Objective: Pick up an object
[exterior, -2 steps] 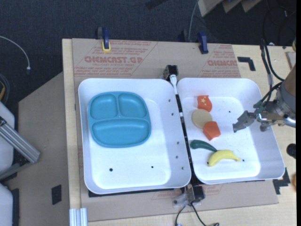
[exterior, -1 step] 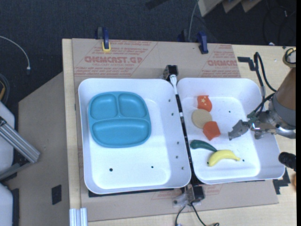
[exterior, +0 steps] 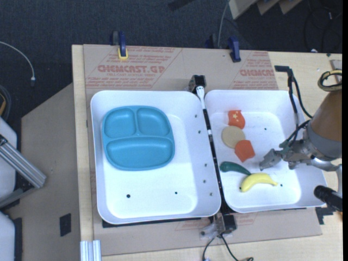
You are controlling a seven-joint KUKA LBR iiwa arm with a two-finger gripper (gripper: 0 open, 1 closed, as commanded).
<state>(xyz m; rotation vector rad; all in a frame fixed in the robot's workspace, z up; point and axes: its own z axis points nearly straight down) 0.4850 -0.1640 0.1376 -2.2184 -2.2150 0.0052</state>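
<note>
Banana (exterior: 259, 182) is the nearest thing to my gripper (exterior: 270, 160), lying flat on the floor of the right bin (exterior: 283, 200) toward its front edge. Its long axis runs roughly left to right across the view, with a gentle upward curve through the middle; the fatter end points left toward the divider between the bins, and the thinner tip points right.

Just above and left of it lies a dark green pepper (exterior: 235, 168), its length also slanting left to right, its right end close to the banana. Behind that sit a red-orange block (exterior: 244, 150), a tan round disc (exterior: 232, 136) touching the block, and a smaller orange piece (exterior: 236, 118) farther back.

My gripper hangs low inside the right bin, just above and to the right of the banana, near the red-orange block but apart from it. Nothing shows between its fingers, and I cannot tell how wide they stand.

The left bin (exterior: 147, 205) holds a blue divided plate (exterior: 138, 137) toward its back left, with three compartments. Both bins rest on the bench (exterior: 87, 145).
</note>
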